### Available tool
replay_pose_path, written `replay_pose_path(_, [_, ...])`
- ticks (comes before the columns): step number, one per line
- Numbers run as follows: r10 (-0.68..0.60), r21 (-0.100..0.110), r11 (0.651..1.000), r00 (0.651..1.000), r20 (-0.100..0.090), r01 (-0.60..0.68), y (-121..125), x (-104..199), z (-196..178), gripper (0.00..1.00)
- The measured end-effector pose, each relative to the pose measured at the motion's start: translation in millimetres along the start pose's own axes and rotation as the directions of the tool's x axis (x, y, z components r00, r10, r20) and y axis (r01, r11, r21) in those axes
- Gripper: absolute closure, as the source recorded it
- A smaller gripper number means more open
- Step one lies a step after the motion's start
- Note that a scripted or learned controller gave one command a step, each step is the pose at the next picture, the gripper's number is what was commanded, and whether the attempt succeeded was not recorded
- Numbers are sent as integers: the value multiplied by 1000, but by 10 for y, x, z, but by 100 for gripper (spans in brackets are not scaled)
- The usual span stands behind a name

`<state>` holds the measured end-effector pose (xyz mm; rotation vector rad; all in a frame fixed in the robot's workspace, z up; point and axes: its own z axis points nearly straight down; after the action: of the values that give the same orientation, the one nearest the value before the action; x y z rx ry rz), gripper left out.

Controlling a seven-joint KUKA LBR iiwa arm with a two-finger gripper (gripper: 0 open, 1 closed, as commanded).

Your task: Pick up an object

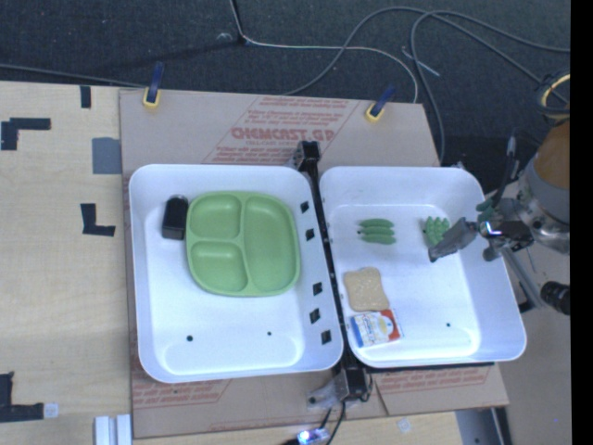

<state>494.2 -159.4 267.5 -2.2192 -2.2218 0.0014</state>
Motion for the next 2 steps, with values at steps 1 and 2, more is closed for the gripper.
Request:
replay_pose_path(1, [0, 6, 1000, 1000, -1, 0, 60, 39, 613, 0])
replay_pose_path(2, [2, 5, 1000, 1000, -1, -2, 78, -52, 1174, 0])
